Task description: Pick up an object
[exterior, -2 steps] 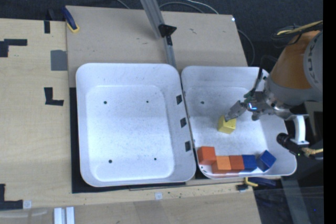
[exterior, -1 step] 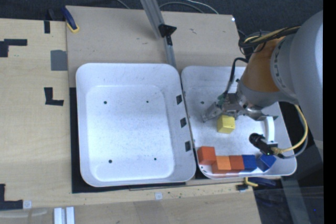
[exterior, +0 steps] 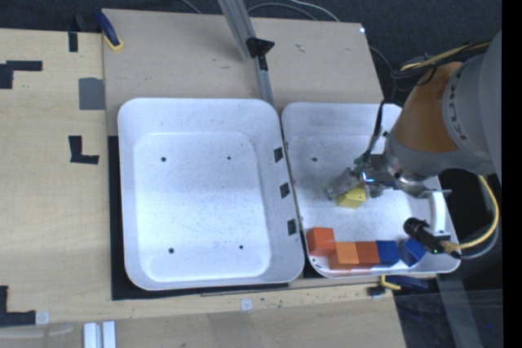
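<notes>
My gripper (exterior: 349,186) is low inside the right bin (exterior: 322,134), near its middle. A small yellow block (exterior: 353,198) sits right at the fingertips, touching or partly under them. Whether the block is between the fingers cannot be made out. Along the bin's front wall lie an orange-red block (exterior: 320,240), an orange block (exterior: 356,254) and a blue block (exterior: 388,253) in a row. Another blue piece (exterior: 413,250) rests at the front right corner.
The left bin (exterior: 200,191) stands beside the right one, their rims touching. A slanted metal rail (exterior: 236,8) reaches down to the bins' shared back corner. Cables trail behind the bench. The arm's orange band (exterior: 424,114) overhangs the right bin's right edge.
</notes>
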{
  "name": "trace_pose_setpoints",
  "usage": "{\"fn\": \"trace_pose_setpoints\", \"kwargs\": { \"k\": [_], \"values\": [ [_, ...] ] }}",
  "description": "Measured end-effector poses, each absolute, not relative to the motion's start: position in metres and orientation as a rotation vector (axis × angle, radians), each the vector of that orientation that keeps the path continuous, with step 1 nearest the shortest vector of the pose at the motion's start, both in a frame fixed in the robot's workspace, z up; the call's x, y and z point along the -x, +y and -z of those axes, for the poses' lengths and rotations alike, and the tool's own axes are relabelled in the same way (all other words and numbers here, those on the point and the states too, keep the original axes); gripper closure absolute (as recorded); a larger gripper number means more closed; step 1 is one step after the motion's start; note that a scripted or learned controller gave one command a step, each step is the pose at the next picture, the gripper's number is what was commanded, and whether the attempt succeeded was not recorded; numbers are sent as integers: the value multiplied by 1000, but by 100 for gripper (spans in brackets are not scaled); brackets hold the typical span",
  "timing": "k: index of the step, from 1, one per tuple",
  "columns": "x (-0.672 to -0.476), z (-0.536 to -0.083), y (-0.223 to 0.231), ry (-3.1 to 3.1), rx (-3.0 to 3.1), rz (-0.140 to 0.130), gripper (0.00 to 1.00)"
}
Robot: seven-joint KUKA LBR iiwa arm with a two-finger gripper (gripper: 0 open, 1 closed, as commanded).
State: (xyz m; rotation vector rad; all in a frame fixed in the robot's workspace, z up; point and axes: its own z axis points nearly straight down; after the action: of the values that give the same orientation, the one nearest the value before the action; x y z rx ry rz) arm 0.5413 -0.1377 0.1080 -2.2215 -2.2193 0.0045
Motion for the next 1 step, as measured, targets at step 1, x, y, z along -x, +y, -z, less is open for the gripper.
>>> {"fn": "trace_pose_setpoints", "kwargs": {
  "k": [1],
  "values": [
    [-542,-116,-136,-2221,2217,-5,100]
  ]
}}
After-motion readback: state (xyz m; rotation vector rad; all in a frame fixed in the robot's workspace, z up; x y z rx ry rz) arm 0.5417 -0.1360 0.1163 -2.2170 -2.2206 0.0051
